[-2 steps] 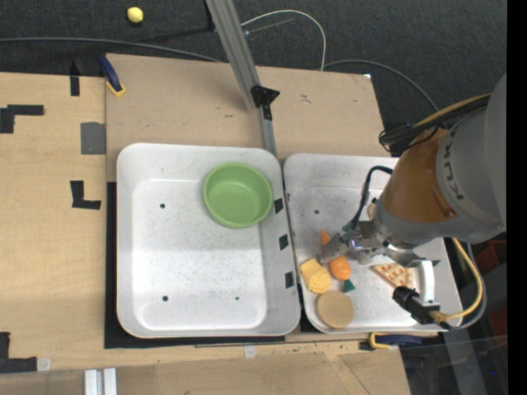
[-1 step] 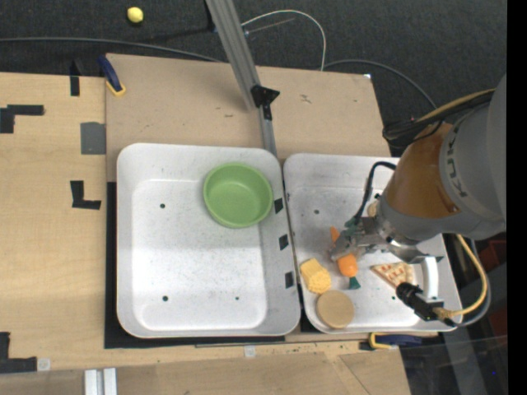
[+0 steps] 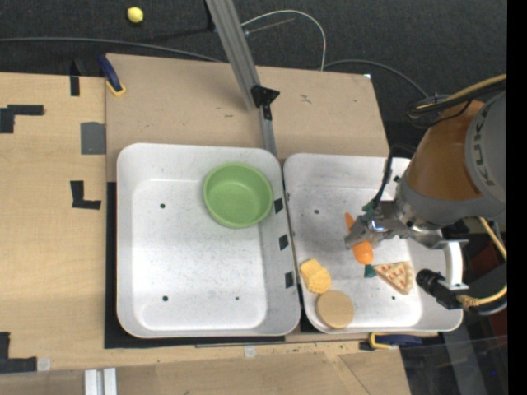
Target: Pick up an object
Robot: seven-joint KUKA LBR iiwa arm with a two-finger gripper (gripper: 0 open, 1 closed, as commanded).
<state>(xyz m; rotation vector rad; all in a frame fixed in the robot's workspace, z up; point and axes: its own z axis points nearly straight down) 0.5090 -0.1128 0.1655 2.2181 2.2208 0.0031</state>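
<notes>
Lying just under the hand (image 3: 362, 235) (right bin): orange piece (image 3: 363, 253)

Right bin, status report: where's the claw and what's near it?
Claw low in right bin, at the orange piece; grip not confirmed. Pizza slice, yellow cracker, tan disc nearby. Green bowl in left bin.

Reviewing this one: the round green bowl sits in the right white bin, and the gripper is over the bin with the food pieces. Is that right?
Not quite. The camera view shows the round green bowl in the left white bin, not the right. The gripper is indeed over the right white bin, which holds the food pieces.
</notes>
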